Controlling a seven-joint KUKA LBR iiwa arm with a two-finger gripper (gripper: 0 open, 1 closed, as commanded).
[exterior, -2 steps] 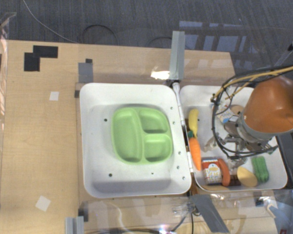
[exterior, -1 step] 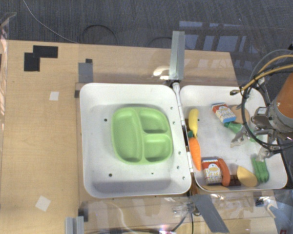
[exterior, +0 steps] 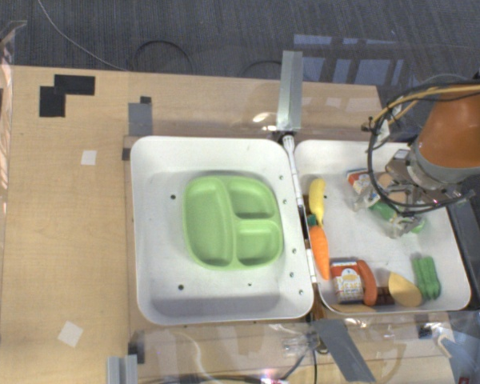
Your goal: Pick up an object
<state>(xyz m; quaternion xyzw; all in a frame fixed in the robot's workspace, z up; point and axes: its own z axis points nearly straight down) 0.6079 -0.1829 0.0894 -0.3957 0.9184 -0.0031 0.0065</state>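
The right bin [exterior: 456,294] holds several toy foods: a yellow banana [exterior: 317,198], an orange carrot [exterior: 320,250], a small can [exterior: 346,282], a brown sausage [exterior: 369,282], a tan pear-like piece [exterior: 405,290] and a green pickle [exterior: 426,277]. A red and white item [exterior: 358,182] lies near the bin's back. My gripper [exterior: 398,213] hangs low over the right bin's middle right, below the orange band [exterior: 460,130]. It is right above a small green item [exterior: 384,211], partly hidden by cables and the gripper body.
The left bin [exterior: 156,214] carries a green divided plate [exterior: 230,221]. A metal divider [exterior: 290,94] stands at the back between the bins. Black cables [exterior: 374,170] loop around the wrist. The wooden bench [exterior: 56,238] extends to the left.
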